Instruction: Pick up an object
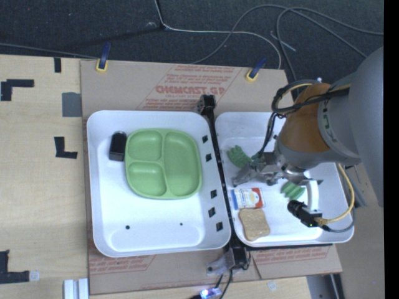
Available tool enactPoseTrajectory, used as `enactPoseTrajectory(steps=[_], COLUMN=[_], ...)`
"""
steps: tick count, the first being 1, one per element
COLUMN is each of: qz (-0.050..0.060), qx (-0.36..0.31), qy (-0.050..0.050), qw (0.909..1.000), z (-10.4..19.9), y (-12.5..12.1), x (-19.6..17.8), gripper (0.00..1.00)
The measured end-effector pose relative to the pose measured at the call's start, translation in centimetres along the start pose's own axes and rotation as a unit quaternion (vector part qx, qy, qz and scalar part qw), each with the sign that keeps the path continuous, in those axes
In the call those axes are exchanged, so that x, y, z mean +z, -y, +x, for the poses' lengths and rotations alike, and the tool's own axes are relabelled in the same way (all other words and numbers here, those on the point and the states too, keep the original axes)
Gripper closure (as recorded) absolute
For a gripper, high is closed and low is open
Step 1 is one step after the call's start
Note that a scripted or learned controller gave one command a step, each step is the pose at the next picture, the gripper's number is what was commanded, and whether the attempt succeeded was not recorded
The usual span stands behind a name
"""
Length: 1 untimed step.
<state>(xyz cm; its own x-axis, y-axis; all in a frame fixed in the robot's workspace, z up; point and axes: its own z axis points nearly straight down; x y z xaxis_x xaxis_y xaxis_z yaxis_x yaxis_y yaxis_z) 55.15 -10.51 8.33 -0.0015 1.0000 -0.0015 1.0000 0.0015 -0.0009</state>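
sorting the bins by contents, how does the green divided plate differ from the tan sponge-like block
The green divided plate lies in the left bin; the tan block lies in the right bin. The plate is far larger, filling much of its bin, while the block is small. The plate is light green with three compartments; the block is tan and plain. Both lie flat, untouched by the end effector.

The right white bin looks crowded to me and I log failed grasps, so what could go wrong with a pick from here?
1. The gripper sits low among close neighbours: the green leafy piece, the small blue, white and red packet and the tan bread-like slice. It may nudge one or catch two.
2. The packet lies flat, so fingers may slide over it.
3. The middle wall of the right white bin is near, so a sideways move could hit it.
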Motion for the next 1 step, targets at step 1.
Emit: enactPoseTrajectory(steps=[1], qz=[-0.001], qx=[0.000], qy=[0.000], qw=[1.0000], z=[0.00], y=[-0.07], x=[-1.22], gripper=[1.00])
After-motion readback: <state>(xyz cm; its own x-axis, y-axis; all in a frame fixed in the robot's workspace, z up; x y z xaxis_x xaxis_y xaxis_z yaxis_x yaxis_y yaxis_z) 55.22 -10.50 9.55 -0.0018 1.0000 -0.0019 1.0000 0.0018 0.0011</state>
